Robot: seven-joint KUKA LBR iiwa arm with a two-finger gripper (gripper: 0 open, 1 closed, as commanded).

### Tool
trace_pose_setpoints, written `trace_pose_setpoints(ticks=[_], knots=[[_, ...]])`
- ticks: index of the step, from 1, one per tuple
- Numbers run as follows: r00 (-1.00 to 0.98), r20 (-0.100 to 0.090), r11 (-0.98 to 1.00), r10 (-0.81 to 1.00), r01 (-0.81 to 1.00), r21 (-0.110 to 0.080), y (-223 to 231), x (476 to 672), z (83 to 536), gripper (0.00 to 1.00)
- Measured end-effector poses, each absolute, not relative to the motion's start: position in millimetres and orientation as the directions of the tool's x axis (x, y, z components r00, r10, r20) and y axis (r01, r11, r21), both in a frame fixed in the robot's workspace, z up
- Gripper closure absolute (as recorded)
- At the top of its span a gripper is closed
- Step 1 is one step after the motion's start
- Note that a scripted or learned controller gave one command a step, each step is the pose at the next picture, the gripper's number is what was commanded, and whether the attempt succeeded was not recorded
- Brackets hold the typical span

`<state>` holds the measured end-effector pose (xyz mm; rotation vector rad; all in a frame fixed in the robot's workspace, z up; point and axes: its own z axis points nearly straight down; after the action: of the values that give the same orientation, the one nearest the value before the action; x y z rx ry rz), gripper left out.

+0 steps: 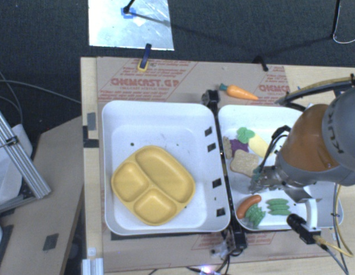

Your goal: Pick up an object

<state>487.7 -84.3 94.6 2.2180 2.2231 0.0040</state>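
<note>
— Camera view from above the bench: what do you make out in the two bins?

— The left bin carries a yellow divided tray, three compartments, sitting a bit askew near the middle. The right bin has the toy food. Up top there's a green and purple piece, with a pale yellow piece touching it on the right. Just below those lies a slice of toast.

— And nearer to us?

— An orange sausage-like piece lying slantwise, a small bumpy green piece right against it, and a green pea pod just beside them.

— Where's the arm?

— The arm comes in from the right, its big grey and orange bulk hanging over the right bin. The gripper points down between the toast and the sausage-like piece, close to the toast's lower right corner.

— Has it got anything?

— I cannot tell. It's dark and small from here, so whether it is released or clenched isn't readable, and I see nothing between its tips.

— Anything outside the bins?

— A toy carrot lies on the cardboard behind the right bin, just beyond its rim.
</note>
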Motion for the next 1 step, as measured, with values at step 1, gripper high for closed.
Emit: trace_pose_setpoints(ticks=[1], knots=[[-0.010,0.002,0.010,1.000,1.000,0.011,-35.5,489.1,189.6,1.00]])
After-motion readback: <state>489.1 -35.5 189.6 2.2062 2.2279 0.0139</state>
